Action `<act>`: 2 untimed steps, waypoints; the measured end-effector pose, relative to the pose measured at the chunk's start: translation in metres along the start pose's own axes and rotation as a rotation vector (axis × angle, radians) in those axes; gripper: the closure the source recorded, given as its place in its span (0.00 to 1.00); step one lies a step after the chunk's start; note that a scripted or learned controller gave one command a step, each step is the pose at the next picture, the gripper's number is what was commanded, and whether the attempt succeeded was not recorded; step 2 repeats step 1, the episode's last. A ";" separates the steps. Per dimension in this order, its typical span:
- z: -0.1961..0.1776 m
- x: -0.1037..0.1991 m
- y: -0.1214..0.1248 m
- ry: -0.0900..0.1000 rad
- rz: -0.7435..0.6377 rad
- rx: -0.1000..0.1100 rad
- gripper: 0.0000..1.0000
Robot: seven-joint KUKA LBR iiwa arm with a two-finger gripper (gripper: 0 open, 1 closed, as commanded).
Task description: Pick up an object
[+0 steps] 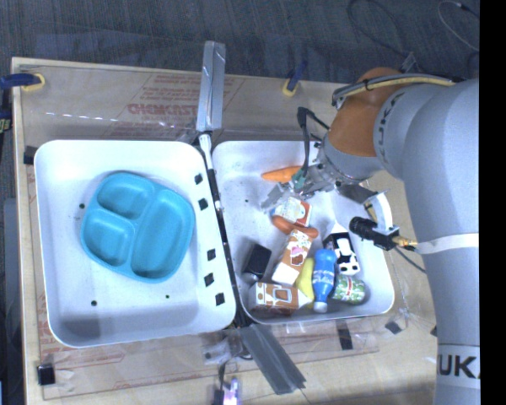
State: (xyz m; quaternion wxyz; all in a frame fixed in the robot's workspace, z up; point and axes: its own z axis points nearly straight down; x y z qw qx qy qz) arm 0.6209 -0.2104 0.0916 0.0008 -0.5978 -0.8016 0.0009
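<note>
My gripper [292,194] reaches down into the upper middle of the right bin [236,184]. It sits just below an orange carrot [278,175] and right above a red-orange toy [290,223], and it hides part of that toy. Lower in the bin lie a slim printed carton [294,256], a black block [257,260], a blue bottle [323,277], a yellow banana [306,282], a black-and-white cow figure [344,256], a green can [351,291] and a brown carton [272,296].
The left bin [59,310] holds a blue divided plate [139,224]. A black ridge [212,226] separates the two bins. The grey arm [422,150] covers the right bin's right side. A metal bar [211,87] stands behind the bins.
</note>
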 end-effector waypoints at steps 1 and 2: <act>-0.012 0.000 0.002 -0.002 -0.004 -0.003 1.00; -0.012 0.000 0.002 -0.002 -0.004 -0.003 1.00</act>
